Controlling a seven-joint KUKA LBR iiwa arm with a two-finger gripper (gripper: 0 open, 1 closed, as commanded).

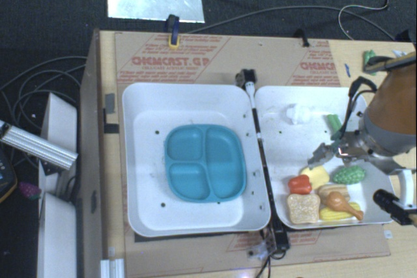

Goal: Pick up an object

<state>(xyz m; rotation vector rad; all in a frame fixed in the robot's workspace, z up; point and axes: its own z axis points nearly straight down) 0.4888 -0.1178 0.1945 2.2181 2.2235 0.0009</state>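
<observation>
The right bin [280,140] holds several toy foods near its front: a red pepper [300,184], a yellow piece [317,175], a bumpy green piece [348,174], a slice of bread [303,208], a brown drumstick [340,200] and a yellow banana [339,213]. A white object [298,115] and a small green piece [333,122] lie farther back. My gripper [324,154] hangs low over the right bin, just above and behind the yellow piece. The arm's grey and orange wrist [391,114] covers the bin's right side.
A blue divided plate [205,163] lies in the middle of the left bin [143,114]. A black divider [257,140] with a cable runs between the bins. Cardboard [195,55] lines the bench behind them.
</observation>
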